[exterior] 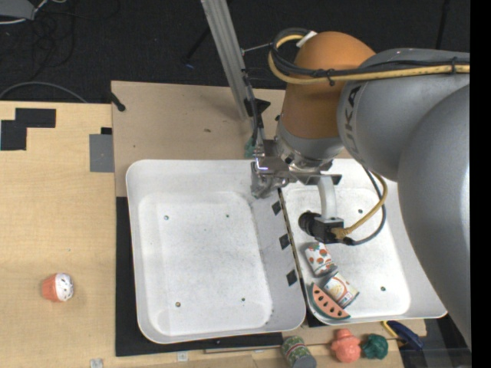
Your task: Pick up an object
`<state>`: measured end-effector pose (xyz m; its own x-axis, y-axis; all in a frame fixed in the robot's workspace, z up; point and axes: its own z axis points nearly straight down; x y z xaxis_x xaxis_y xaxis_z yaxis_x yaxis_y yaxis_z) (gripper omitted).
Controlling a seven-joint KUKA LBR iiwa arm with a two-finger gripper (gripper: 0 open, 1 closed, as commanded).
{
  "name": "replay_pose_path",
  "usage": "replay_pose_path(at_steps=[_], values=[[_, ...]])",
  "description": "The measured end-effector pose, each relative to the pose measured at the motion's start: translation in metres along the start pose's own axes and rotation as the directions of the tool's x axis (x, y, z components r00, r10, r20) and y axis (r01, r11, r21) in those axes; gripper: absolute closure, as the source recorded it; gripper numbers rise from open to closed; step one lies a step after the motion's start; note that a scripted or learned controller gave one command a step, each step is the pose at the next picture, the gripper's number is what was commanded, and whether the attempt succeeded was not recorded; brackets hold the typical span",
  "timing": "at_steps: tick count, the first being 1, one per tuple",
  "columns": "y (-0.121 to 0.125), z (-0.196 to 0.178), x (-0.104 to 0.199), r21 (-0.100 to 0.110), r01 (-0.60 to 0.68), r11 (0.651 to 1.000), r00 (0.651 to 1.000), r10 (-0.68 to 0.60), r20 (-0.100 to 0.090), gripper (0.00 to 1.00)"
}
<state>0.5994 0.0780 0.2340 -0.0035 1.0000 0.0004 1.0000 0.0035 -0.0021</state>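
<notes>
Claw (285, 175) above right bin (383, 271), near its back-left corner, tucked under wrist; spread or pressed together: cannot tell. Red-patterned can (318, 259), second can (338, 288) and watermelon-slice toy (327, 303) lie in bin's front-left corner.

Bins (199, 259) — matt white plastic; bench (46, 205) — pale wood; arm (414, 129) smooth grey.
</notes>
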Motion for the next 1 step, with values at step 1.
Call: replay_pose_path(at_steps=[1], values=[[-0.0009, -0.0005, -0.0008, 0.001, 0.000, 1.000, 1.000, 0.000, 0.002, 0.00]])
